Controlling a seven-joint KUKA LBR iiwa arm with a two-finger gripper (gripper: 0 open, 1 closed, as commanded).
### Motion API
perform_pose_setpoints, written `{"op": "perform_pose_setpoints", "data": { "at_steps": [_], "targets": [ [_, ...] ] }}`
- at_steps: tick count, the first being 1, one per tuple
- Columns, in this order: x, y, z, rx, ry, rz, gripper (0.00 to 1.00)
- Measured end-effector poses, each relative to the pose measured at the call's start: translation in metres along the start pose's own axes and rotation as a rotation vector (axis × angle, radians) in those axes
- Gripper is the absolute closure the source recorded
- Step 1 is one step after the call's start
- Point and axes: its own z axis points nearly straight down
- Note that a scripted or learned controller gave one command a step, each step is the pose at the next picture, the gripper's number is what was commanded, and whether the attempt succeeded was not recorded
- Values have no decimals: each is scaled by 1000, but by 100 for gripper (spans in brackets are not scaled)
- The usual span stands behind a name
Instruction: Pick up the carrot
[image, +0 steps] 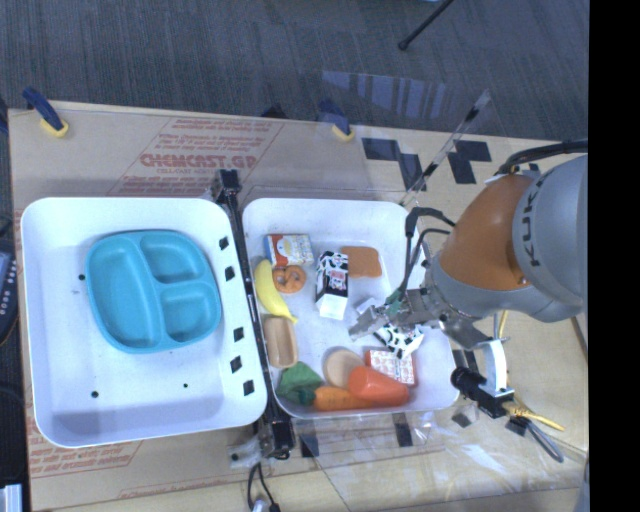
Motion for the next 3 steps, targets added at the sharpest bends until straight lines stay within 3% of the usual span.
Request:
{"op": "perform_pose_setpoints", "data": {
  "at_steps": [1, 2, 3],
  "targets": [
    [72, 51, -21, -2, 6, -65, 0],
    [72, 120, 31, -33, -7, -85, 0],
    [3, 130, 37, -33, -19, -188, 0]
  ]
}}
